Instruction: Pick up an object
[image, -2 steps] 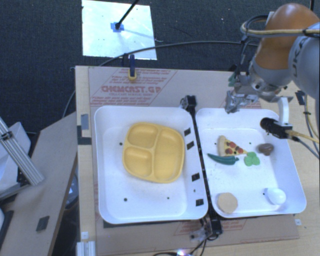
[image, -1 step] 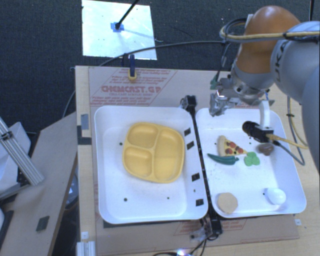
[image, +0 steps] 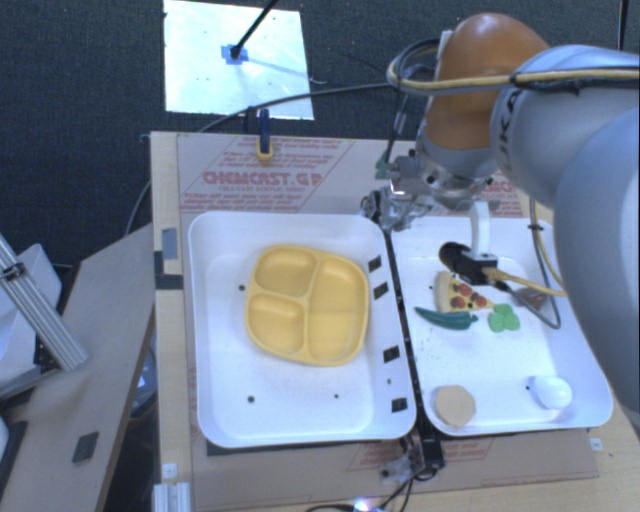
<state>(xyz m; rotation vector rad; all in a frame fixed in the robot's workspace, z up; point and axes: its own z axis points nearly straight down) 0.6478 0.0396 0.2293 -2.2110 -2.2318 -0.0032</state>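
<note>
My gripper (image: 393, 211) hangs over the back rim where the two bins meet, above the divider, with nothing visibly held. The left bin (image: 215, 300) contains a yellow divided plate (image: 307, 303). In the right bin (image: 580, 375) a toy pizza slice (image: 457, 292) lies beside a dark green chili pepper (image: 447, 318) and a light green leafy piece (image: 503, 319). A tan round disc (image: 455, 405) and a white egg-shaped object (image: 549, 392) rest near the front rim.
The arm's big grey body (image: 580, 170) covers the right bin's back right corner. Black clips (image: 384, 290) line the divider between the bins. A cardboard sheet (image: 300, 170) lies behind the bins, with a blue and yellow clamp (image: 264, 135) on it.
</note>
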